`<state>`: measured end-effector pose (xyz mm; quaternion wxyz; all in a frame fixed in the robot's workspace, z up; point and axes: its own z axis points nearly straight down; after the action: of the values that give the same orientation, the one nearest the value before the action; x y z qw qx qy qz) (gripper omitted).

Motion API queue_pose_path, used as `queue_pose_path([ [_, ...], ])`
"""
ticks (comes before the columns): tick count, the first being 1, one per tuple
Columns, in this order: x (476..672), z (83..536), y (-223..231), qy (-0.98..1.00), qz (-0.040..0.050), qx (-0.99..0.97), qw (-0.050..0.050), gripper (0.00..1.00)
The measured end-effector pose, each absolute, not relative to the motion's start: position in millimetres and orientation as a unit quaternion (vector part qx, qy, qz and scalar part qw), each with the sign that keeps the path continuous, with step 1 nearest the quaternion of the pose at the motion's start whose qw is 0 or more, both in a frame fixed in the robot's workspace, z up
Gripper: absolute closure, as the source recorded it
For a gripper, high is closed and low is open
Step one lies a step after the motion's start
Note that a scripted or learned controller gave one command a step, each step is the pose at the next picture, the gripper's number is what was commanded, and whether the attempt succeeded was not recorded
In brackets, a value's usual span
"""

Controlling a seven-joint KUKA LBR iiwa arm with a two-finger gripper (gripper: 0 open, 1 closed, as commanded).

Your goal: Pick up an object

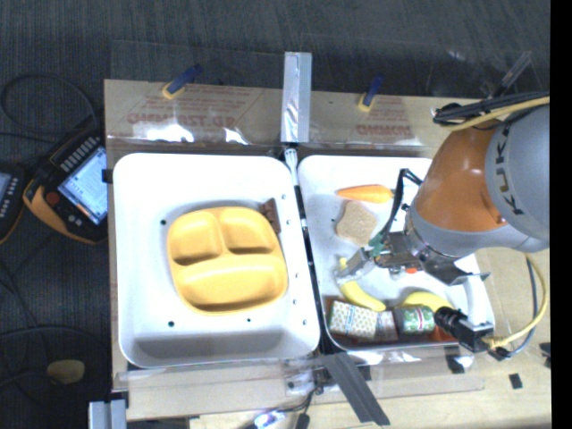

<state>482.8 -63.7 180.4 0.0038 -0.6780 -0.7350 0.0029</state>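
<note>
A yellow divided tray (pixel 227 257) lies mid-floor in the left bin (pixel 134 239). In the right bin (pixel 315 186), an orange carrot (pixel 365 192) and a tan sponge (pixel 357 223) sit near the far edge, a banana (pixel 360 295) and a bottle (pixel 418 320) along the near edge. The gripper (pixel 368 259) hovers above the banana, fingers slightly apart, gripping nothing.

Divided tray (pixel 227 256) in left bin (pixel 134 239), bread (pixel 357 222), banana (pixel 360 294), bottle (pixel 413 320) in right bin (pixel 315 186)

Right bin (pixel 312 206) crowded, carrot (pixel 364 192), bread (pixel 357 222), banana (pixel 360 295), bottle (pixel 420 319)
</note>
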Motion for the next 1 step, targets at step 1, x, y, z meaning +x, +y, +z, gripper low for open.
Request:
queue_pose_path([
  [1, 494.0, 180.7, -62.6, -0.816, 0.0027, -0.579, 0.004, 0.0],
])
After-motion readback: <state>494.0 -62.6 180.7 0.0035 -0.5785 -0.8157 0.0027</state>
